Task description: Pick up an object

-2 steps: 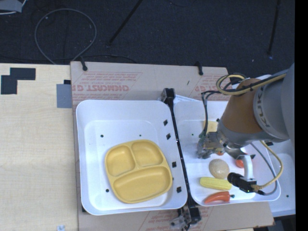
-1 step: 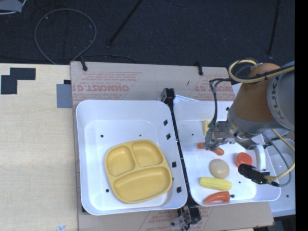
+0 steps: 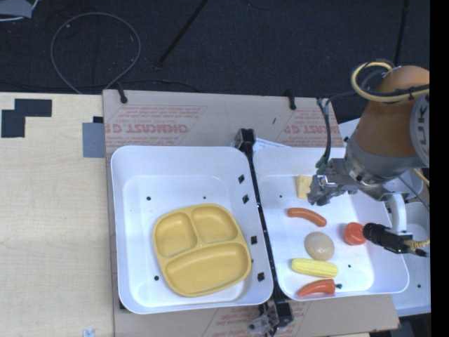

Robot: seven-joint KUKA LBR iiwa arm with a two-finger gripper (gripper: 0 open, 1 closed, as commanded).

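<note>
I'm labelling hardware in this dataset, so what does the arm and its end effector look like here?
The arm is grey with a broad orange band above the wrist, and yellowish cable loops sit on top. A thin dark cable runs down to the end effector, a small grey and dark metal assembly. Dark lettering shows on the pale segment at the view's right.

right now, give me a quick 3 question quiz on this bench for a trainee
1. True or false: the yellow divided plate lies in the left bin.
2. Which item lies nearest the gripper? A) corn cob B) yellow cheese block C) red chili pepper
3. Fill in: the hot dog sausage lies in the ___ bin.

Key: 1 true. 2 B. 3 right.
</note>
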